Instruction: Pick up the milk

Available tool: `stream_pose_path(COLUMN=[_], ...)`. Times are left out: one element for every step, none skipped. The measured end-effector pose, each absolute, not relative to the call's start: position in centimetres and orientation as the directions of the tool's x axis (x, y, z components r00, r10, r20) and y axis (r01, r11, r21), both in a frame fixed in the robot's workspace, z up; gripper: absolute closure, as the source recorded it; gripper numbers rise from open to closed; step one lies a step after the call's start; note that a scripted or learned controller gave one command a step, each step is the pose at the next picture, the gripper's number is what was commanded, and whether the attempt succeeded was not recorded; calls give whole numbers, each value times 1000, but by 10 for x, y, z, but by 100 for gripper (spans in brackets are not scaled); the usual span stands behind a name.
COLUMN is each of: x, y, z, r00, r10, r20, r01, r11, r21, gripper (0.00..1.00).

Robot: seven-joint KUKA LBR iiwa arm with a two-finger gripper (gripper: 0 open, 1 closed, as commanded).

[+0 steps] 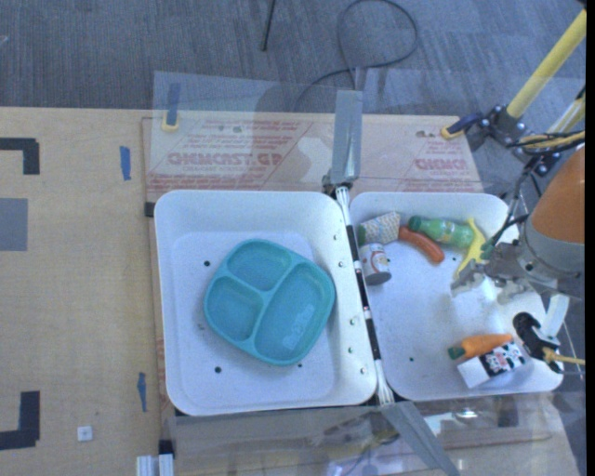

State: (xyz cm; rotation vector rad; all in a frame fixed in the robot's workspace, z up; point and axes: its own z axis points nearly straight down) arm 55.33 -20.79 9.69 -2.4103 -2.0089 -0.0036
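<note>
Logging contents from the near edge of the bench outward, as I see them from my station.

Right bin (418, 372), near corner: the milk (495, 363), a small white carton with black patches, lying on its side close to the near rim. Just behind it and touching or nearly touching, a carrot (482, 345), orange with a green end, lying crosswise.

Left bin (177, 279), middle: one teal divided plate (270, 300) with three compartments, resting flat on the white floor.

Right bin, right side: the gripper (491, 279) sits low over the floor, farther back than the milk and apart from it, with the grey arm and orange band (565, 200) rising behind it at the right. I cannot tell how the jaws stand; the fingers blur into the white floor. I see nothing gripped between them.

Right bin, left wall: a small can (376, 263) with a red and grey label, just beside the divider.

Right bin, far end: a patterned packet (379, 228), an orange-red sausage-shaped item (423, 245), a green bottle (441, 228) lying on its side, and a yellow banana (477, 240) near the gripper.

Beyond the bins: a clear sheet with red lettering (228, 158), then grey carpet with a black cable (372, 28).
</note>
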Motion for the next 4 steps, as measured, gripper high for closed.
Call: stream_pose_path(x=[531, 610, 663, 645], y=[-165, -172, -213, -155], z=[112, 214, 191, 88], r00=[55, 44, 128, -13], r10=[999, 999, 992, 1000], r20=[1, -2, -2, -2], r01=[999, 999, 992, 1000], r11=[-55, -44, -128, 13], r21=[-1, 3, 3, 7], gripper=[0, 0, 0, 0])
